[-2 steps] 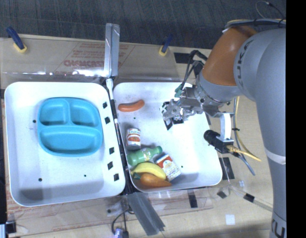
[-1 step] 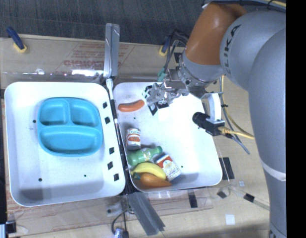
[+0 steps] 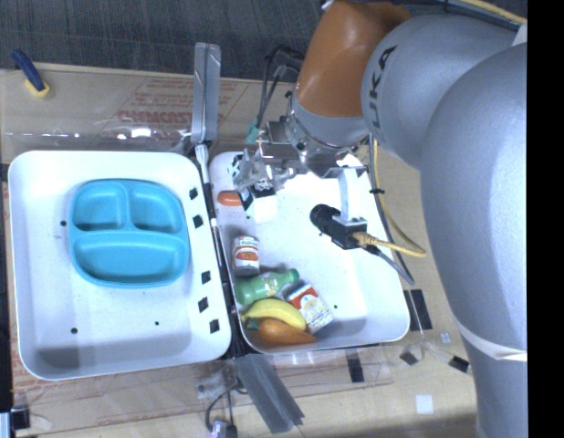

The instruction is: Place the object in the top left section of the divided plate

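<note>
Gripper [image 3: 256,173] hovers over the right bin [image 3: 378,286]; I cannot tell its finger state. Crowding near the orange object [image 3: 229,199] risks a missed grasp, I judge.

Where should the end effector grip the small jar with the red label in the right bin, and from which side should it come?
Probably from above, closing across the middle of the small jar. It seems to lie on its side, so its rounded body is the narrow part. White floor is open to its right; the bin wall is close on its left and the green bottle just below.
</note>
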